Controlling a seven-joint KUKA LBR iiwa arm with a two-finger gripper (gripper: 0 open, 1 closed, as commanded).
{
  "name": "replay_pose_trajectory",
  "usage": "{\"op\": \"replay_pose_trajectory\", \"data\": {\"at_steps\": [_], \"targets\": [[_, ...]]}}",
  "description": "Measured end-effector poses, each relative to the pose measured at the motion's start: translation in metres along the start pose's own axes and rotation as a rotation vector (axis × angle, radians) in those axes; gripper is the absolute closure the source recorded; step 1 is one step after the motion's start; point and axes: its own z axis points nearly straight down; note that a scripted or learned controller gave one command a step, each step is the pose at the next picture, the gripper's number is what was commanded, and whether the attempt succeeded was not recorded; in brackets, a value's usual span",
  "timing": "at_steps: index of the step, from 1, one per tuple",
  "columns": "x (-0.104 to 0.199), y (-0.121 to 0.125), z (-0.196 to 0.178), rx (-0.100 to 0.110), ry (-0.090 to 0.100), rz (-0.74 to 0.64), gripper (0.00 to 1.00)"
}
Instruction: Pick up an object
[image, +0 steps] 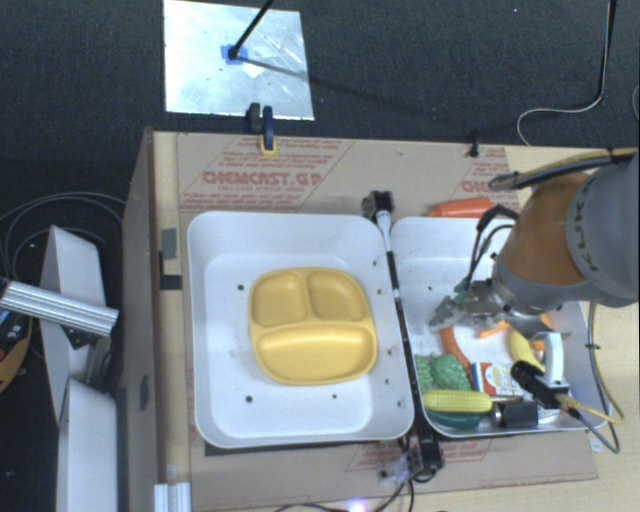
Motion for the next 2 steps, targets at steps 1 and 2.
{"op": "replay_pose_trajectory", "data": {"at_steps": [1, 2], "targets": [[-0.001, -0.003, -0.007, 0.008, 0.000, 0.001, 1.00], [0.064, 0.066, -0.099, 0.006, 0.001, 0.000, 1.00]]}}
